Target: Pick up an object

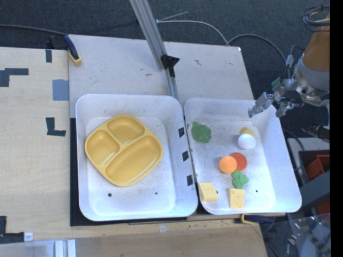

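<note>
Nearest to us, two yellow blocks sit at the near edge of the right bin point(278, 143): one cheese-like cube point(208, 191) and a second wedge point(236, 198) just right of it. Sweeping from the left now: the left bin point(86, 143) holds a yellow divided plate point(124, 149), three compartments, nothing in them. Crossing the seam, we find a green leafy piece point(201, 132) toward the far left of the right bin, then an orange ball point(228, 164) touching a red round piece point(239, 160), with a small green sprig point(240, 180) just near of them. Farther back lies a white egg-shaped object point(246, 141) with a yellow bit point(247, 130) tucked behind it.

Over at the right, the gripper point(268, 105) hangs above the far right corner of the right bin, carrying nothing; whether it is spread or closed we cannot tell at this angle.

Any of these pieces would do as a target, and the egg-shaped one lies closest to the gripper. Trouble ahead, we reckon: the egg and ball are round and may roll or squirt out of a pinch, the orange and red pieces are packed tight enough to be grabbed together or knocked apart, and a descent this near the rim could clip the bin wall.
</note>
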Available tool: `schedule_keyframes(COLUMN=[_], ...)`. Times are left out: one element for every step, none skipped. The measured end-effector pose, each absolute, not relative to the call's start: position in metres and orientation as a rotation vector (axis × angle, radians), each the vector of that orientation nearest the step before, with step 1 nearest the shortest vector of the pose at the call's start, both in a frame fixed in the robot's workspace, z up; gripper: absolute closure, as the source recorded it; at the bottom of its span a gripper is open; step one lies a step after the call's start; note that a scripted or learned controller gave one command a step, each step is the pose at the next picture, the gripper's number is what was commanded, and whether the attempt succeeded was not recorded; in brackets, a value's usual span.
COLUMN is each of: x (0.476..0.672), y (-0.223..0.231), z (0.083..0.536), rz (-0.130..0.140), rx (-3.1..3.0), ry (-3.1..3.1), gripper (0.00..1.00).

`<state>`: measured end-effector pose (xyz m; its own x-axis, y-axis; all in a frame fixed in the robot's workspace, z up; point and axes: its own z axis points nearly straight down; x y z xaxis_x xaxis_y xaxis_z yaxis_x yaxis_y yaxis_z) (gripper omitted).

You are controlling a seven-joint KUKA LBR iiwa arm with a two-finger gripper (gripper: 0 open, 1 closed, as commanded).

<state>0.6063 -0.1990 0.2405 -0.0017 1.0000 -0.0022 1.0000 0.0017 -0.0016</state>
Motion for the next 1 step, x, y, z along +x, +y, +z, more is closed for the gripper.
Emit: schedule_keyframes(x=[0.6808], y=[-0.2089], z=[0.1444], rz=[-0.007], rx=[2.221], ry=[2.228], gripper=[0.00])
